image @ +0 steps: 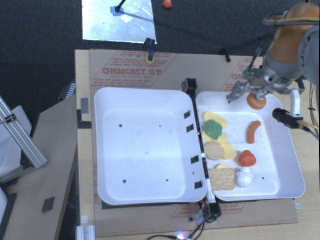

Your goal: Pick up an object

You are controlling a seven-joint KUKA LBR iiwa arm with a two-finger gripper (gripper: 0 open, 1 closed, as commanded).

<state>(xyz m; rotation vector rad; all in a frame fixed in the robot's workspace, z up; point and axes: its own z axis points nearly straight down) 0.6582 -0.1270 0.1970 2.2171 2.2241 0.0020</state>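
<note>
The right bin (285,154) holds several toy foods: a green leafy piece (213,129) on yellow slices (215,118), a tan round (214,150), an orange-red sausage (253,132), a red tomato-like piece (247,158), a white lump (244,178) and a slice of toast (222,179). My gripper (248,95) hangs over the far rim of this bin. A round orange piece (257,102) sits right under it at the rim. I cannot tell whether that piece is held or just lies below.
The left bin (107,109) stands beside the right one, with a black hinge strip (196,134) between them. A shiny metal sheet (100,14) and a small orange ball (167,3) lie beyond the bench. An aluminium rail (17,134) is at the left.
</note>
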